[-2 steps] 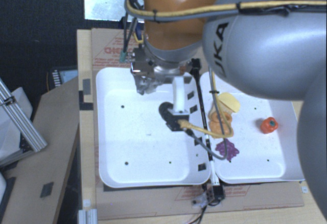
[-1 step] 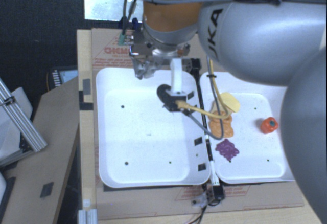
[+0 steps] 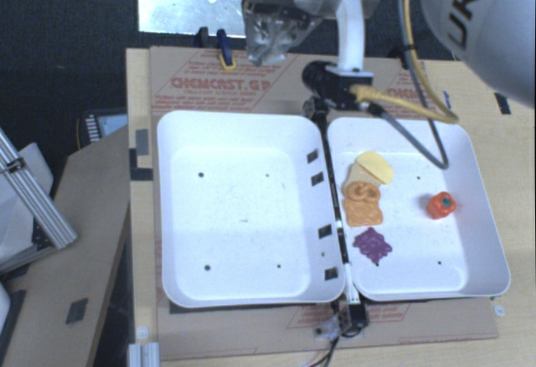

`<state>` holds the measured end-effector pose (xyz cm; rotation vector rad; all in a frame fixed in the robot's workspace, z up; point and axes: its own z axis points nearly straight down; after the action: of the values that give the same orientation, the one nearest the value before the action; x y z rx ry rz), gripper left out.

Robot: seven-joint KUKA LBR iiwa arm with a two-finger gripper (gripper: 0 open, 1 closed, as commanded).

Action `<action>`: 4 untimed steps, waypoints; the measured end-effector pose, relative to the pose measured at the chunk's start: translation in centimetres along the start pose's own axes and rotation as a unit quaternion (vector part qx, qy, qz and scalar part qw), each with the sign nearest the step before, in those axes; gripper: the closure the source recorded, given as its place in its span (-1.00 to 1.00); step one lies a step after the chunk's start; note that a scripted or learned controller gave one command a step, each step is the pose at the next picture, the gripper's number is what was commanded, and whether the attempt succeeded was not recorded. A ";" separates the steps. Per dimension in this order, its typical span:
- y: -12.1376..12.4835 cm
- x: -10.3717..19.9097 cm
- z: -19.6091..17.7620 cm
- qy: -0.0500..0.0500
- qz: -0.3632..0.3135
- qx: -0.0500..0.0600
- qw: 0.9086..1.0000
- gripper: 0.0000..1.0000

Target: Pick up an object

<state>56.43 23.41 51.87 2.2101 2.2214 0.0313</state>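
Plastic bins, shallow, white and smooth, sit side by side on a brown cardboard sheet (image 3: 251, 85) printed with red lettering, which covers the tabletop. The right bin (image 3: 469, 273) holds a pale yellow wedge (image 3: 374, 167), a lumpy tan-orange piece (image 3: 363, 204), a knobbly purple cluster (image 3: 372, 245) and a small round orange-red object (image 3: 440, 205). The gripper (image 3: 270, 43) hangs above the cardboard behind the left bin (image 3: 180, 189); whether it grasps anything cannot be told.

The gripper (image 3: 270, 45) hangs at the top centre of the frame, above the bins; an orange toy (image 3: 440, 205), yellow piece (image 3: 374, 167) and purple piece (image 3: 372, 245) lie in the right bin (image 3: 477, 269).
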 end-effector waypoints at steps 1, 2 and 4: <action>0.0 0.1 -0.1 -0.003 -0.001 0.007 1.000 1.00; 0.1 0.1 -1.2 -0.002 -0.003 0.007 1.000 1.00; 2.2 -0.1 7.7 -0.002 0.001 0.003 1.000 1.00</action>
<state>58.76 23.42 44.21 2.2134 2.2209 0.0202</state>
